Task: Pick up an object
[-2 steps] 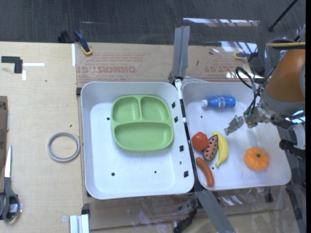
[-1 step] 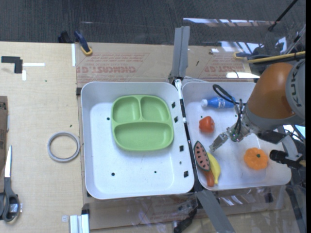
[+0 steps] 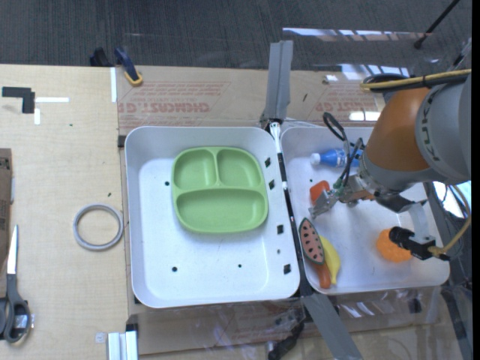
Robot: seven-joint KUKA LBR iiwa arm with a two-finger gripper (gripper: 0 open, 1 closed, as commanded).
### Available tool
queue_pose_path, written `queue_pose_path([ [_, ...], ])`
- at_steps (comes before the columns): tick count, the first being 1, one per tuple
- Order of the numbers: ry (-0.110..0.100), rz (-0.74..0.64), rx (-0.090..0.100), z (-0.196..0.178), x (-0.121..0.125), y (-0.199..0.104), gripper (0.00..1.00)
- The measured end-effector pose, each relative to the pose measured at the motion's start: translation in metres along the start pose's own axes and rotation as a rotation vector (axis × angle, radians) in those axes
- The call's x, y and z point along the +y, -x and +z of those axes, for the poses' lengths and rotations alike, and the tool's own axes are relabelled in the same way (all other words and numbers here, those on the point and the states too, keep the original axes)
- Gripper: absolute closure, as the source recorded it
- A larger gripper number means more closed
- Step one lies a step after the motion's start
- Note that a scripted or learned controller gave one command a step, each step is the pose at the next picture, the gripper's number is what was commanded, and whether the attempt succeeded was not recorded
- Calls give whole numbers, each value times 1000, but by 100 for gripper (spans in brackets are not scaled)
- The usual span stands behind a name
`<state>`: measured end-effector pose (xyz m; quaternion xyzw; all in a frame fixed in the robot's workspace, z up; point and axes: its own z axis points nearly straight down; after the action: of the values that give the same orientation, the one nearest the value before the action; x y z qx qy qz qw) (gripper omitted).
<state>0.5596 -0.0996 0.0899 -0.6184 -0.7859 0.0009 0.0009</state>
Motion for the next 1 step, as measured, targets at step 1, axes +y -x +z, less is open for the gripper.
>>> queue_pose_path([
  [1,-3,3,0,-7,-1,1,100],
])
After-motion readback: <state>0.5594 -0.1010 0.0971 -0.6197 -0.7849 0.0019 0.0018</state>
